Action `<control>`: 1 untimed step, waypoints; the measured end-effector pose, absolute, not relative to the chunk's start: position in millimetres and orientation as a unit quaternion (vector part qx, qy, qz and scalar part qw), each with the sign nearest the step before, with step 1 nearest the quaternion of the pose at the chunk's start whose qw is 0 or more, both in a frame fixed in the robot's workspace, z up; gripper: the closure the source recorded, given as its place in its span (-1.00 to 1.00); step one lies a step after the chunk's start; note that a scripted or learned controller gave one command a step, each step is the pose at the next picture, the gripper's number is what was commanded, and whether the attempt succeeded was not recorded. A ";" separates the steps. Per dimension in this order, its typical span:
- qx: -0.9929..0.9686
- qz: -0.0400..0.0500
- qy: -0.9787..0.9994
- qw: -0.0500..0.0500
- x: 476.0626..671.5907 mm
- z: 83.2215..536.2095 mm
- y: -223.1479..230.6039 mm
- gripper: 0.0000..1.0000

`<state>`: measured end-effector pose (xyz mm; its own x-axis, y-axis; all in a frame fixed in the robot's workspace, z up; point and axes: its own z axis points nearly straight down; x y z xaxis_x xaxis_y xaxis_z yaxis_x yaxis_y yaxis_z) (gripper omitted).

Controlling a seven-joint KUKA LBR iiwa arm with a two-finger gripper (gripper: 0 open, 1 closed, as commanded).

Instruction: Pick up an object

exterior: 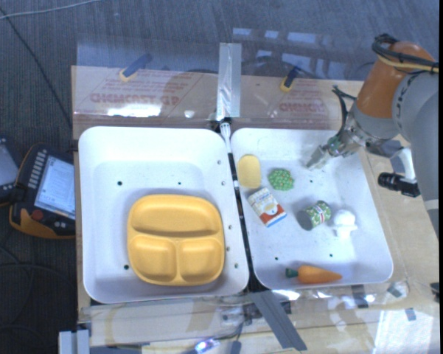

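The right bin [368, 198] holds several small objects: a yellow oval piece [249, 170] at the left wall, a green knobbly ball [281, 179], a small red and white carton [266, 206], a grey-green can [317, 214], a white mushroom-like piece [344, 222] and an orange carrot [314, 274] near the front wall. My gripper [319, 156] hangs over the bin's back right part, above bare floor, up and right of the green ball. Nothing shows between its fingers.
The left bin [103, 168] carries a yellow divided tray [176, 237]. A teach pendant [44, 194] lies on the floor at far left. Cardboard and clear sheeting stand behind both bins. The arm's orange band [387, 80] rises at the upper right.
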<state>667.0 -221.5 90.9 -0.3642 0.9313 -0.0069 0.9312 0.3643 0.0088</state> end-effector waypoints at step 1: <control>0.454 -0.001 0.891 0.008 672.3 91.3 -223.3 1.00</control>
<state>672.3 -223.3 91.3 -0.5885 0.8084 -0.0144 0.8084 0.5886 0.0054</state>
